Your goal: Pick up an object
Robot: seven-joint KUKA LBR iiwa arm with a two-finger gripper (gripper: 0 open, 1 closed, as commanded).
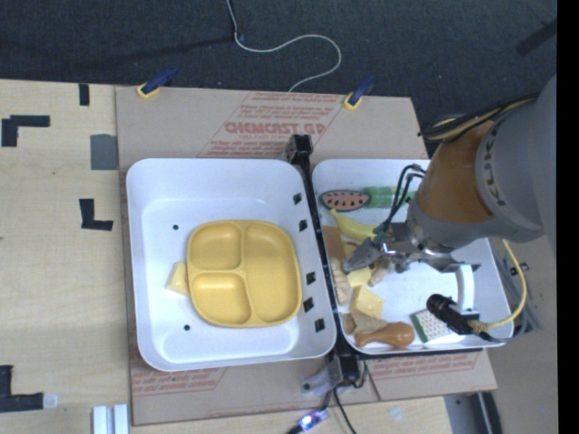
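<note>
1. A brown cardboard sheet with red printing (271, 125) is laid on the bench, and both bins are borne by it.
2. The grey arm with an orange band (470, 193) is seen reaching in from the right, over the right bin.
3. The shallow white left bin (149, 242) is occupied by a yellow plastic tray with three compartments (244, 272); a pale yellow flat piece (176, 278) is partly tucked under the tray's left edge.
4. The shallow white right bin (493, 319) is crowded along its left side with small toy foods.
5. The two-finger gripper (373, 259) is lowered into that pile, near the bin's left wall. Whether its claw is spread or pressed together cannot be told, as it is blurred against the clutter.
6. A yellow curved banana-like piece (348, 226) is found just above the gripper, and a striped oval piece (344, 199) beyond it.
7. Pale wedge-shaped blocks (366, 304) are seen just below the gripper, and a brown drumstick-shaped piece (387, 335) lies at the bin's near wall.
</note>
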